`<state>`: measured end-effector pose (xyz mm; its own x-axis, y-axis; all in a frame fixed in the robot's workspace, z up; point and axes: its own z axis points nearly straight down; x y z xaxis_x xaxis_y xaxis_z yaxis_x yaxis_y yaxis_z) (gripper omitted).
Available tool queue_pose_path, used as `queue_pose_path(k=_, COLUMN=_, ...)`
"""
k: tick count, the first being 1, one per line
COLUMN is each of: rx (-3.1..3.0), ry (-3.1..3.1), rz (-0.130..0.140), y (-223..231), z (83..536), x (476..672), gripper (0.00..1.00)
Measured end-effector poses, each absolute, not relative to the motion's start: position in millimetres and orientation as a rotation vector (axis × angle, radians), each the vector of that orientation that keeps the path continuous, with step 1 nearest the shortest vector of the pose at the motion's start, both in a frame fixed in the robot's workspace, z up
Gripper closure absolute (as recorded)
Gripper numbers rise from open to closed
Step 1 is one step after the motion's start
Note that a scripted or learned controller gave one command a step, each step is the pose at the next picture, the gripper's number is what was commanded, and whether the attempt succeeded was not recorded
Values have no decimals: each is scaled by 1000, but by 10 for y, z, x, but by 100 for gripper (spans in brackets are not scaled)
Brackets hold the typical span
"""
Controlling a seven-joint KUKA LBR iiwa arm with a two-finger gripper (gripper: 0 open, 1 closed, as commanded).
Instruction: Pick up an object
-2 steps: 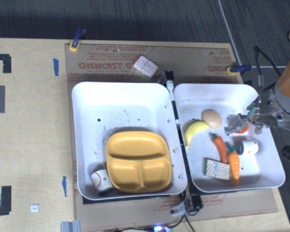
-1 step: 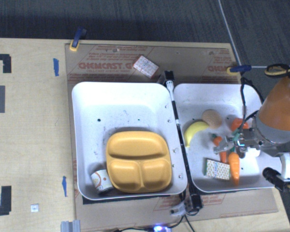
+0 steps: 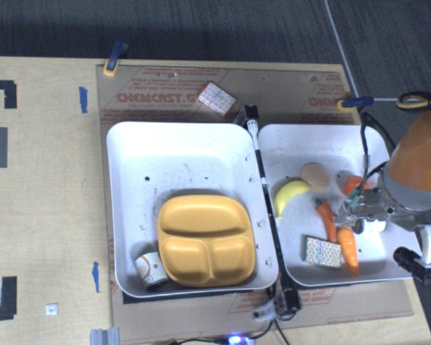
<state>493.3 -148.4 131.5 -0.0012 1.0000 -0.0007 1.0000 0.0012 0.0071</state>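
Two carrots (image 3: pixel 347 250) lie in the right bin (image 3: pixel 302 139), directly beneath and just left of the gripper (image 3: pixel 359 218); the nearer, brighter one runs lengthwise toward the bin's front wall, while a thinner, redder carrot (image 3: pixel 326 220) lies touching its left side. Either may be the intended pick. Both appear smooth, tapered and glossy, probably plastic play food, so they would tend to roll or squirt sideways under an off-centre pinch. The chief risk, judged from this arrangement, is crowding: closing jaws could nudge one carrot against the other, catch both, or clamp only a tapered tip that then slips free on lifting. How wide the pincer stands cannot be told, its tips being lost against the clutter, and nothing is seen between them. Just behind the gripper rests a small red object (image 3: pixel 353 184), partly hidden; farther left and behind sit a tan round piece (image 3: pixel 316 175) and a yellow banana (image 3: pixel 290 193). Left and forward of the gripper a small patterned packet (image 3: pixel 322 251) lies flat, touching the nearer carrot. Well to the left, in the left bin (image 3: pixel 129 149), a yellow compartment tray (image 3: pixel 205 239) lies beside a small cup (image 3: pixel 150 267).
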Motion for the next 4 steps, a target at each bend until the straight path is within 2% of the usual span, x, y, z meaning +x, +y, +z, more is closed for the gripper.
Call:
queue_pose_path(k=1, rx=2219, ry=2221, rz=2, y=-969, z=1923, x=4801, gripper=100)
queue_pose_path(k=2, rx=2219, ry=2223, rz=2, y=-361, z=1969, x=5626, gripper=100)
queue_pose_path(k=3, rx=2220, ry=2222, rz=1, y=-367, z=1968, x=5625, gripper=0)
queue_pose_path(k=4, rx=2223, ry=2221, rz=-1, y=-925, z=1137, x=5463, gripper=0)
